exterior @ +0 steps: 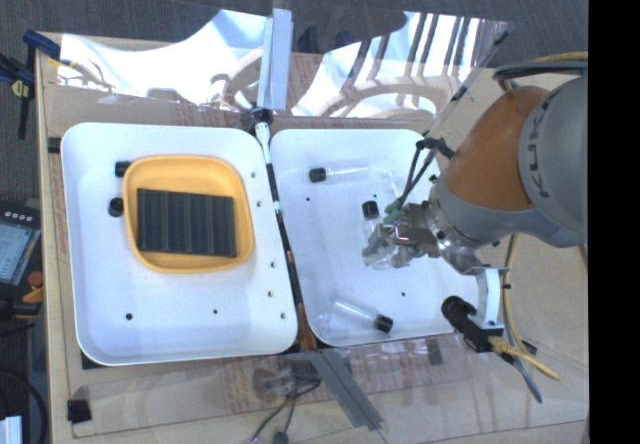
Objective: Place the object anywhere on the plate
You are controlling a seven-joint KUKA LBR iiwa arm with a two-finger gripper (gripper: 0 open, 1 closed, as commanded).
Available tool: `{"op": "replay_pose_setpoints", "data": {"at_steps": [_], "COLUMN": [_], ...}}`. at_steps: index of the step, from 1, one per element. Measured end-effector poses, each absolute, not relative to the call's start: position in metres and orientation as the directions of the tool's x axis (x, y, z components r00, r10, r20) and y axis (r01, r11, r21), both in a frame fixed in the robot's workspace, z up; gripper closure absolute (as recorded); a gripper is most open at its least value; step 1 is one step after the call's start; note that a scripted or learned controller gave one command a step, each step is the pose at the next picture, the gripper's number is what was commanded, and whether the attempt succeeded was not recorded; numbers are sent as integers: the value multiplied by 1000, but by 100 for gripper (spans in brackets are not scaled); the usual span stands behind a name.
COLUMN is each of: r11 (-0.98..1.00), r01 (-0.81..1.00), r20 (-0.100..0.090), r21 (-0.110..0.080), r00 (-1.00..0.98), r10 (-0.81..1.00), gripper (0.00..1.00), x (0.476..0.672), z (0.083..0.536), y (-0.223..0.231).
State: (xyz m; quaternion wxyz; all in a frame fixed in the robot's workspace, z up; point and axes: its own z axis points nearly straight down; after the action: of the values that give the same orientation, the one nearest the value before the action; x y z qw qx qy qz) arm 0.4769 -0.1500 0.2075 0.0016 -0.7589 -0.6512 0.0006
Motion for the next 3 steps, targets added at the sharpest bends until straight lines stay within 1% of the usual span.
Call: {"op": "replay_pose_setpoints", "data": {"at_steps": [1,2,3], "r11": [57,58,345], "r01": [998,998,939], "r20": [0,1,3], "r21": [-2,-2,-4], "r00": [-57,-58,-345], "r10": [998,998,939], "gripper": [100,0,0], "x": [558,558,557], "z": [246,246,209], "y": [-127,-127,-103]}}
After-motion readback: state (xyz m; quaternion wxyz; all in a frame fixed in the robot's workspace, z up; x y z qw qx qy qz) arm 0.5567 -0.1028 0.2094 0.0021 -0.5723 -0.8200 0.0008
